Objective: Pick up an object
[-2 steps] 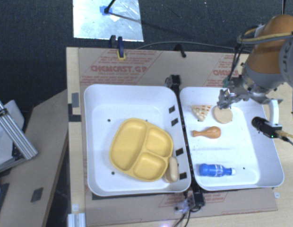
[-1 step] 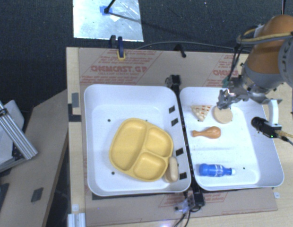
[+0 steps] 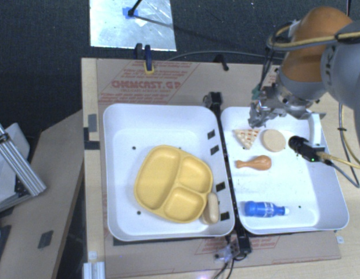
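Observation:
My gripper [image 3: 255, 121] hangs over the far left part of the right bin [image 3: 328, 214], just above a pizza slice [image 3: 247, 137]. Right of the slice lies a round tan cookie [image 3: 273, 140]. A chicken drumstick [image 3: 255, 163] rests near the bin's middle, and a blue bottle [image 3: 263, 209] lies on its side toward the front. Nothing shows between the fingers, and the pizza slice still rests on the bin floor.
The left bin [image 3: 119, 156] holds a yellow divided tray [image 3: 171, 182] with a small bread roll [image 3: 212, 208] leaning at its right edge. A black divider [image 3: 223, 161] runs between the two bins.

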